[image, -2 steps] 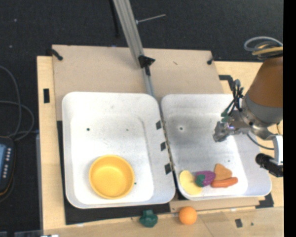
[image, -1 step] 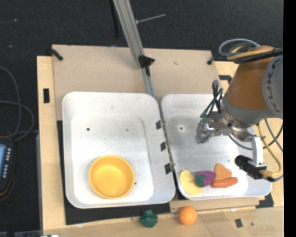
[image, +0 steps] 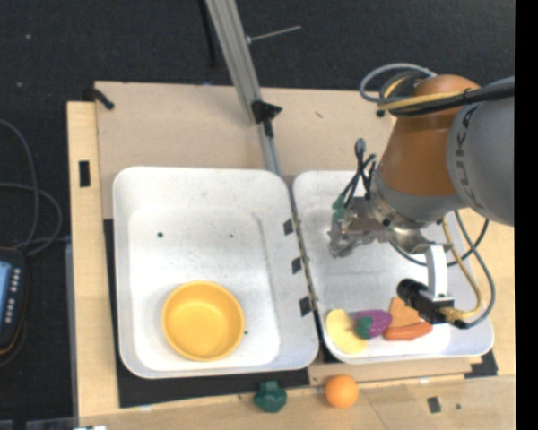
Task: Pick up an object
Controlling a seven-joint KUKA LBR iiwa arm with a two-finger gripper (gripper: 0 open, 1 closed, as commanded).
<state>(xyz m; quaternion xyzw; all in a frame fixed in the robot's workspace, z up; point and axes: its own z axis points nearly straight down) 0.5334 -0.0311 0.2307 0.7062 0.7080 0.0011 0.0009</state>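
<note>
Arm reaches in from right, wrist bent down; end effector low, pointing left, nothing visible between fingers.

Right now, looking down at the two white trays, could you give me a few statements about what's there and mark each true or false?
1. A yellow bowl sits in the left bin. True.
2. The toy pile lies at the right bin's far edge. False: it lies at the near edge.
3. An orange ball lies inside the left bin. False: it rests on the bench, outside both bins.
4. The gripper is over the right bin. True.
</note>
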